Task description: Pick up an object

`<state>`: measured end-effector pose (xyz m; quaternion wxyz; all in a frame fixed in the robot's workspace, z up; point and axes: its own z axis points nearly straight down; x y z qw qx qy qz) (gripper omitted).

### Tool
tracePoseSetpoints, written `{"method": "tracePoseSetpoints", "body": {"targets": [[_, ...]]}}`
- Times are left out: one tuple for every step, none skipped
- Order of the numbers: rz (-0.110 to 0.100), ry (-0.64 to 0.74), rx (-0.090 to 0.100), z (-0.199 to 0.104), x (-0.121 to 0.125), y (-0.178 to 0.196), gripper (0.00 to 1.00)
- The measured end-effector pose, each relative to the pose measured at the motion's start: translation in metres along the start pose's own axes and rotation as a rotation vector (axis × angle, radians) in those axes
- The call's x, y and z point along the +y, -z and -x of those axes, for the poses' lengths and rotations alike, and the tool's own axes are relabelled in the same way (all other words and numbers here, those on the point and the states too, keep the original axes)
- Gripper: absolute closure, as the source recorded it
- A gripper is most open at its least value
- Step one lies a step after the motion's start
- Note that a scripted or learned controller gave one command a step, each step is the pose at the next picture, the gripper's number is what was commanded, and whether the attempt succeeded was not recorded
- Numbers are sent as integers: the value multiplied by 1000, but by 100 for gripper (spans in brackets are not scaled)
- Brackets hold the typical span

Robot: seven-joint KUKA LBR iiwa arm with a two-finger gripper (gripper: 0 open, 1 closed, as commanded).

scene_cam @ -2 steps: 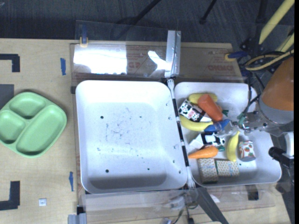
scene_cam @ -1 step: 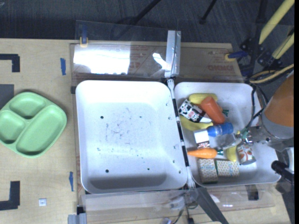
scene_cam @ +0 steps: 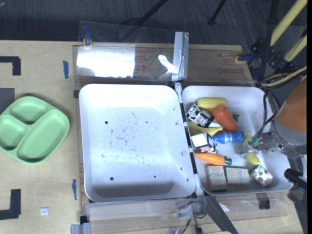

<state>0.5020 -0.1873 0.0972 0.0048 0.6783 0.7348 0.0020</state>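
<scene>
1. Camera view looks down on the right bin, where the objects lie crowded toward its left and front; the carrot lies with its long axis near level across the picture, green tip toward the right; the blue bottle lies likewise, just behind it.
2. Right bin also holds a yellow corn cob at the back, a black-and-white carton, an orange pepper-like piece, a brown block and a small patterned can at the front; the left bin shows bare white floor.
3. Gripper sits low over the right bin's right side, near the blue bottle; whether it is open or grasping anything cannot be told.
4. Green divided plate rests on the bench, well apart from both bins; open floor remains along the right bin's back-right corner.
</scene>
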Motion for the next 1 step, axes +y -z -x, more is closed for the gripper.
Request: {"method": "tracePoseSetpoints", "body": {"targets": [[-10,-177,3,-52,-15,88,100]]}}
